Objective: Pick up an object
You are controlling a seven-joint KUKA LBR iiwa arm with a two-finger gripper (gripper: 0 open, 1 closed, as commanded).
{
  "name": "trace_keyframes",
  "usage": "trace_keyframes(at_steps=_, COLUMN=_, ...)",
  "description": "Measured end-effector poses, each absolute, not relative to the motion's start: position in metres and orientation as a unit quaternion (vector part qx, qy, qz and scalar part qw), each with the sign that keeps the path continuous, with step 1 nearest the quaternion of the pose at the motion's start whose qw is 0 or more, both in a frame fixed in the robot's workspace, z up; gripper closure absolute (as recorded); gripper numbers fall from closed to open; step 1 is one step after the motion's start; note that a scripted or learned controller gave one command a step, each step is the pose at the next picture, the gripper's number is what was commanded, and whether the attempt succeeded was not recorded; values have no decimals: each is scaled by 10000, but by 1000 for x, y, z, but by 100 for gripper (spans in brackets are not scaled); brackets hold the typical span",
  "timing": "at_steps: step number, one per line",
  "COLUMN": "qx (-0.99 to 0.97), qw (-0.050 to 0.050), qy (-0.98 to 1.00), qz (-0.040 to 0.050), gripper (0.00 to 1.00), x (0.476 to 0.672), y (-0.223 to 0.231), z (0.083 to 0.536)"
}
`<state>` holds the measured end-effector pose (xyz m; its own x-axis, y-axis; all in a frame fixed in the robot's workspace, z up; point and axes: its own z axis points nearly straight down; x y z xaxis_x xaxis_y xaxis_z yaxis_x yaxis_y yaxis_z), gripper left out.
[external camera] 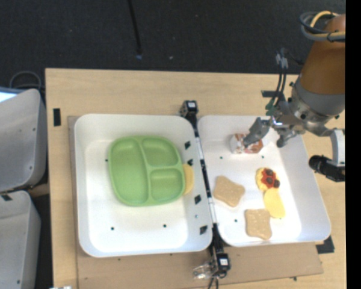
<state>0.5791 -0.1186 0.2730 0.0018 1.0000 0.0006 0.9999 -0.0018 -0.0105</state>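
- I see the gripper [251,138] low in the right bin [301,218], upper middle right of frame, apparently placed for a pick; grip state: I cannot tell.
- Small red-and-white object [253,147] lies directly beneath it.
- 2 bread slices [228,191] lie lower, well apart.

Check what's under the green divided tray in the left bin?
A yellow flat piece pokes out from under the green divided plastic tray's right edge in the left white bin. The rest of it is covered.
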Motion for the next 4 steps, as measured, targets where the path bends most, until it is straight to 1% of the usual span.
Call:
trace_keyframes(at_steps=1, qx=-7070, qw=-4, qy=-7072, qz=-5, gripper=0, x=581, y=-118, z=279)
trace_keyframes(at_steps=2, qx=-7077, qw=-1, qy=-7065, qz=11, gripper=0, x=587, y=-119, z=236)
trace_keyframes(at_steps=4, qx=-7088, qw=17, qy=-7054, qz=21, gripper=0, x=577, y=-106, z=121)
